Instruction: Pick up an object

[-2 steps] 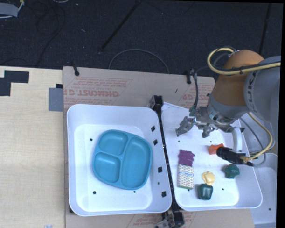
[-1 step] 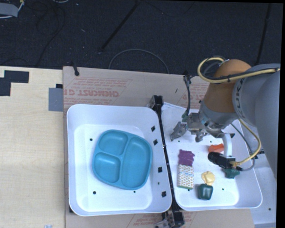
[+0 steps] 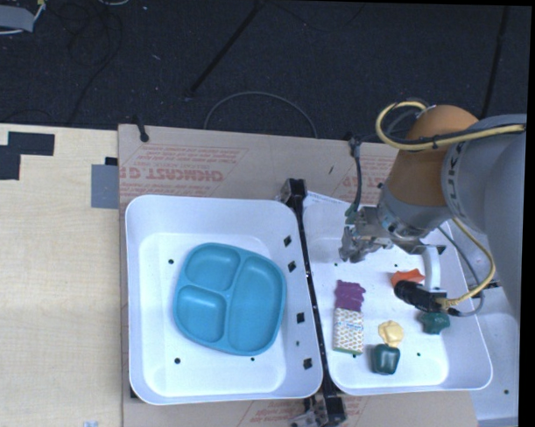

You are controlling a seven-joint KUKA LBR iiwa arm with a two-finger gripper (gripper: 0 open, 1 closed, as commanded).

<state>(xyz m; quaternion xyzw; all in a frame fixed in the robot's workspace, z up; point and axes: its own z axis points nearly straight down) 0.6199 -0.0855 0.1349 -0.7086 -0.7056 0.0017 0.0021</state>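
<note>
— Right, the arm's over the right bin, gripper hanging low near its far-left corner. Fingers apart or together? From here I honestly cannot tell; nothing visible between them, though.

— Which piece would you go for?

— The purple block, just beneath it, near the bin's left wall. Looks small, light, probably soft foam or plastic; an easy squeeze across its short sides, I'd say.

— And its neighbour?

— The speckled pale packet, right behind it, long axis running from far edge to near edge. Flat, maybe slippery, harder to pinch.

— The rest?

— Yellow lump and dark green cup by the near edge, orange piece and teal piece toward the right wall. Blue divided plate sits in the left bin.
</note>
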